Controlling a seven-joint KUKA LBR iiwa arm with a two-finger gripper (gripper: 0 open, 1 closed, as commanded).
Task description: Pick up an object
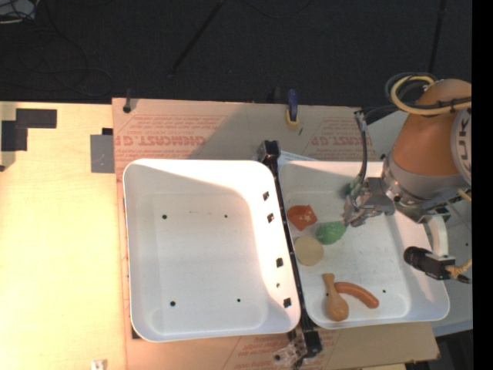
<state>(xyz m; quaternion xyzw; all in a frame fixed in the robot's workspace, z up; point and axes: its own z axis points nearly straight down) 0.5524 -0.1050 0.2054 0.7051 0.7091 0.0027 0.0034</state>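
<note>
Over the right bin (420,303), the gripper (357,210) hangs low w/ the grey-and-orange arm coming in from 3 o'clock. Fingers are a dark tangle at this angle, so can't tell if they're spread or closed; nothing visibly between them. Nearest obj is the green lump (331,232), just beside the gripper at approx 7 o'clock from it, maybe touching the tip, can't say. It's roundish, long axis slight, running roughly 2-to-8 o'clock. Red piece (301,216) sits at 9 o'clock from the gripper, near the divider; pale round thing (309,250) is at 7 o'clock, past the green lump and right against it. Orange sausage (357,293) and tan pear-shaped obj (335,299) lie well apart at 6 o'clock. Left bin (154,183) sits at 9 o'clock. Best guess: green lump is the target, needing a short shift toward 7 o'clock.
</note>
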